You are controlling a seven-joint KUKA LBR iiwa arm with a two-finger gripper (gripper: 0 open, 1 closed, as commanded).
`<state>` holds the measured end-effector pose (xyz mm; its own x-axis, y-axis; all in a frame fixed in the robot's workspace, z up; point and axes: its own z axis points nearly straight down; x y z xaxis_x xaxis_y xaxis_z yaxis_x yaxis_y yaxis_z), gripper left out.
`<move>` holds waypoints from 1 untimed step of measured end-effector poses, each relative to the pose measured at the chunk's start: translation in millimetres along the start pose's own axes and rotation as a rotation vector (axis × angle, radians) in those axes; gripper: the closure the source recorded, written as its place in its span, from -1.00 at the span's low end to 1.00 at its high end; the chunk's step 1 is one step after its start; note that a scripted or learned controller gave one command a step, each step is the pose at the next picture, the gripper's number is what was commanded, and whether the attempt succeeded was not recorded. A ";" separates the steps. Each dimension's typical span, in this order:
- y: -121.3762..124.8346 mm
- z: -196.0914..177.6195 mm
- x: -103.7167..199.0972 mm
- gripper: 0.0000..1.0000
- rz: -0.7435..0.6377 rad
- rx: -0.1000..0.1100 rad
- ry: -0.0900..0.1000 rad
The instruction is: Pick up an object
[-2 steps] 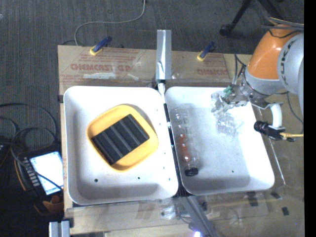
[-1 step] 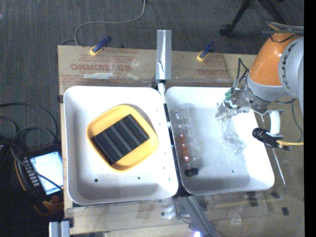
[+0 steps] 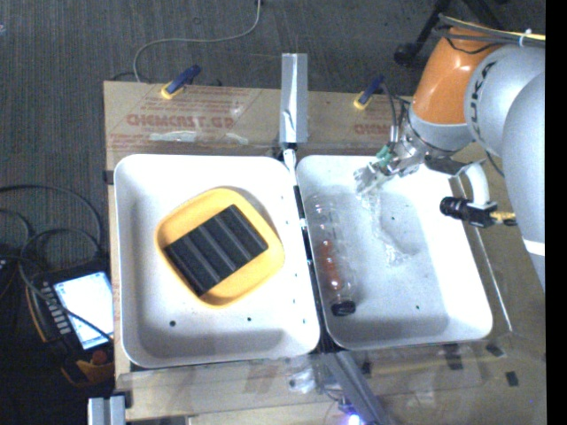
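Gripper [image 3: 379,168] over right bin's [image 3: 461,326] far edge, grip state perhaps unreadable, blurred.

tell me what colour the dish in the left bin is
Yellow rim with a black ribbed middle, on the dish, in the camera view.

We see two blue clamps [image 3: 180,81] [image 3: 370,90] on the brown board [image 3: 190,118] behind the bins, and a lit tablet [image 3: 81,306] on the floor, left.
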<state>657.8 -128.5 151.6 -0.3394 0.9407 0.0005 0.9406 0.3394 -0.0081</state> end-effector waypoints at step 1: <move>1.5 -1.3 -0.5 -1.00 0.000 -0.006 -0.004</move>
